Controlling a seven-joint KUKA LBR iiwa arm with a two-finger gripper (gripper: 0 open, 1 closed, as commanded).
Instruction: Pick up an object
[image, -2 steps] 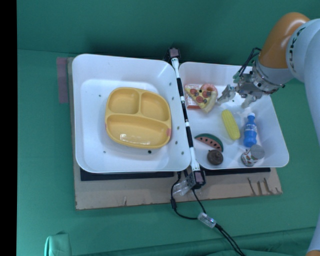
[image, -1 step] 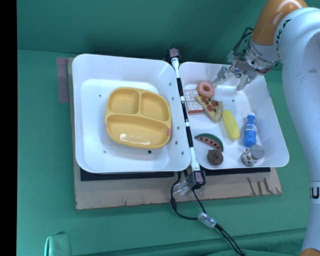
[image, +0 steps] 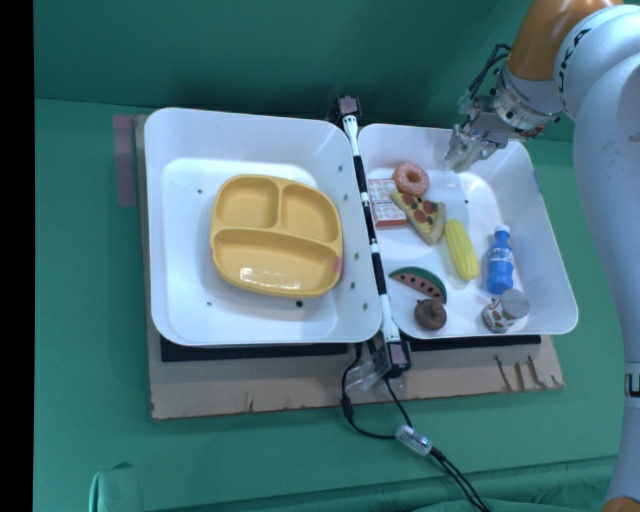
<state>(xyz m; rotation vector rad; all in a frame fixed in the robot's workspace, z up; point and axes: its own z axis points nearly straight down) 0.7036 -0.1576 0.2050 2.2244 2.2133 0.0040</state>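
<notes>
Overhead slant view of counter (image: 300, 395) w/ two shallow white bins side by side. Left bin (image: 180, 150) holds a yellow divided plate (image: 275, 235), three compartments, lying flat near bin centre. Right bin (image: 545, 290) holds the candidate objs: pink-frosted donut (image: 411, 179) at upper middle; pizza slice (image: 421, 215) just below it, touching or nearly so; small red-and-white square item (image: 381, 202) just left of the slice, by the divider; corn cob (image: 461, 249) right of the slice, lying lengthwise; blue bottle (image: 499, 260) w/ white cap just beside the corn, toward the right wall; watermelon slice (image: 418, 282) lower middle; chocolate donut (image: 430, 315) just below it; small jar-like item (image: 504, 310) w/ grey lid at lower right corner. Arm (image: 610, 140) enters from the right, orange band near top edge. Gripper (image: 466, 150) sits over the upper part of the right bin, above and right of the pink donut, apart from all objs; fingers point down, nothing visible between them; open vs. closed: cannot tell. Black cable (image: 400, 425) runs from the divider's near end across the counter front.
</notes>
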